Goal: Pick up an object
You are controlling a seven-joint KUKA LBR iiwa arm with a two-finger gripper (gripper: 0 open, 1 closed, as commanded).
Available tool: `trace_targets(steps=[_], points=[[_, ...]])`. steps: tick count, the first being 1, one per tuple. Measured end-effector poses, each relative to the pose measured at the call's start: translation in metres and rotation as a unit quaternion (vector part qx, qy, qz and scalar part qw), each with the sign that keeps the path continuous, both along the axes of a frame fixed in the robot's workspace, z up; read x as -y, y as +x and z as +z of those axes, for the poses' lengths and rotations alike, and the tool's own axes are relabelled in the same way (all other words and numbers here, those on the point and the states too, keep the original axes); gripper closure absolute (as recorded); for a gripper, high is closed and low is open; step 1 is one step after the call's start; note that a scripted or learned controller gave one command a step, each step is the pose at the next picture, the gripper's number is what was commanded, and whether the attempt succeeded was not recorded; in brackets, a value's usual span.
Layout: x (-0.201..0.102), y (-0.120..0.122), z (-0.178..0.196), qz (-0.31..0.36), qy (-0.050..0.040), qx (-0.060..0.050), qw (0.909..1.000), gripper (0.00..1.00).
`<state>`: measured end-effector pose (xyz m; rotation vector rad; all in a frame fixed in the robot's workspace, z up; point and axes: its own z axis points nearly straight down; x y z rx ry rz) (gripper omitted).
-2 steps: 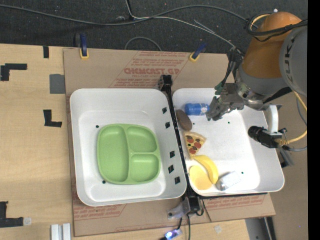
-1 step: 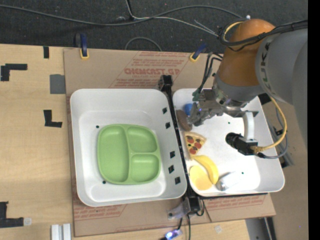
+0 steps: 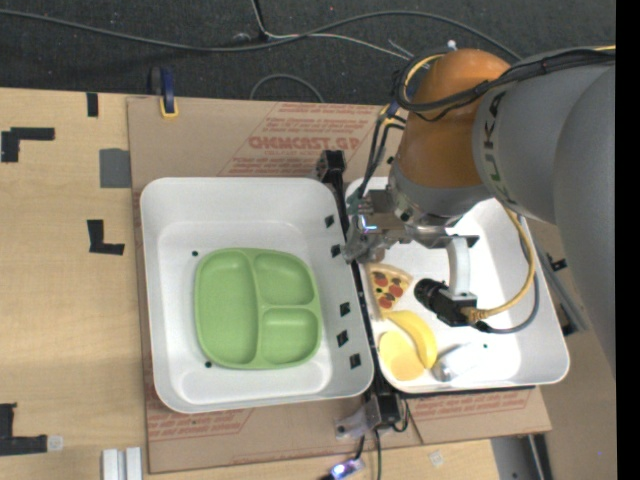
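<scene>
At the front of the right bin, a yellow banana and a small pale object are crowded together near the front wall, so little room is judged to be left there for a descent. Just behind them, a toy pizza slice is laid flat, close beside the bin's left wall. The gripper is poised over that wall, just beyond the slice. Whether it is wide or narrow cannot be told, and nothing is seen held. A green divided plate is centred in the left bin, with open floor around it.
</scene>
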<state>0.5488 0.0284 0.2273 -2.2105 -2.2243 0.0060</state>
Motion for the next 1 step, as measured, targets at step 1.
trace_targets(steps=[1], points=[[-0.0536,-0.0024,-0.0139,0.0,-0.0005,-0.001,1.0,1.0]])
